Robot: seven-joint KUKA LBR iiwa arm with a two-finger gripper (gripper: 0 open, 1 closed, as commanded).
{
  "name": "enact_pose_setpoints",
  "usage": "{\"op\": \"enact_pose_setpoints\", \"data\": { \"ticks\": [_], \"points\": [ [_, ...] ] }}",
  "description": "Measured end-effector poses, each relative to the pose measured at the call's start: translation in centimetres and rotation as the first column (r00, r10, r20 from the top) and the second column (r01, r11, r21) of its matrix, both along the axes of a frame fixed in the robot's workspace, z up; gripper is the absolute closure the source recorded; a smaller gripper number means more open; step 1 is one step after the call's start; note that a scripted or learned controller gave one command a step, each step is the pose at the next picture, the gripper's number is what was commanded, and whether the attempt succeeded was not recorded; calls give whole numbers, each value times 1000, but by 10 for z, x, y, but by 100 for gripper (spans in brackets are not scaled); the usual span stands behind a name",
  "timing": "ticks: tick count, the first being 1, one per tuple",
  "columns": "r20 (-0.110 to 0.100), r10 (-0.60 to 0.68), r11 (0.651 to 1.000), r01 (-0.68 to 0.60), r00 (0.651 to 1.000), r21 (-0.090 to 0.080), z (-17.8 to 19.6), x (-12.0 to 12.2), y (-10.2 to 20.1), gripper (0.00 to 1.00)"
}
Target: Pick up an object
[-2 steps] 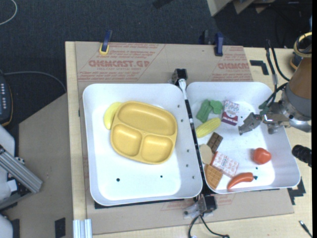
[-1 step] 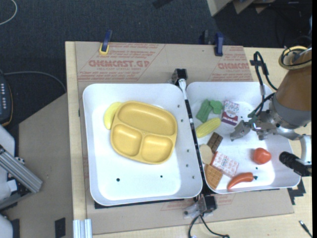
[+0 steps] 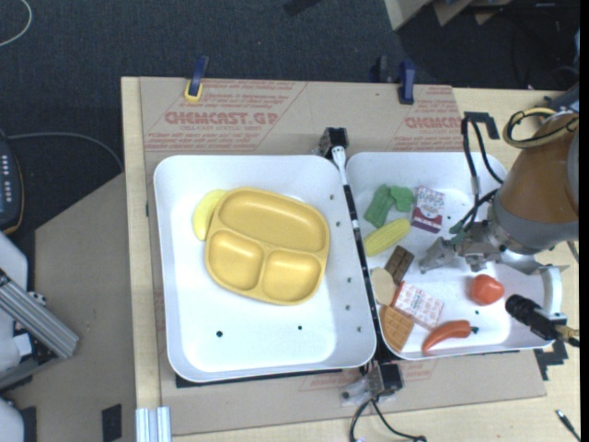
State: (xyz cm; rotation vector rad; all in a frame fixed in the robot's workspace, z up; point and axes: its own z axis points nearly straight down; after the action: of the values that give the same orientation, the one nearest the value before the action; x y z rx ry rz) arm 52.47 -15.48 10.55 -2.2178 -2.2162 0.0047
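In the right bin, above the middle of its floor, the gripper hangs low among the small things scattered there, with grey metal parts spreading toward the bin's divider side; I cannot tell how wide it stands, and nothing is visibly caught in it. No object has been lifted yet, so the step in hand looks like choosing a target and settling over it. The nearest candidates are the tomato just beside the gripper toward the bin's near edge, the small packet a little further toward that edge, and the brown block toward the divider. The corn cob and green piece lie toward the bin's far corner, and the red pepper rests against the near wall. To do this well, I would pick something standing free, probably the tomato, centre squarely over it, and descend straight so neighbours are not nudged. The yellow plate sits in the left bin, well apart.
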Motion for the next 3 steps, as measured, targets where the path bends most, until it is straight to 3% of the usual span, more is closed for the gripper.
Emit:
{"op": "enact_pose_setpoints", "data": {
  "ticks": [1, 2, 3],
  "points": [
    [2, 1, 1000, -1, 1000, 0, -22, -1, 1, 0],
    [7, -1, 1000, 1, 1000, -2, -10, 0, 0, 100],
    [13, 0, 1000, 0, 1000, -5, 50, -3, -7, 100]
  ]
}}
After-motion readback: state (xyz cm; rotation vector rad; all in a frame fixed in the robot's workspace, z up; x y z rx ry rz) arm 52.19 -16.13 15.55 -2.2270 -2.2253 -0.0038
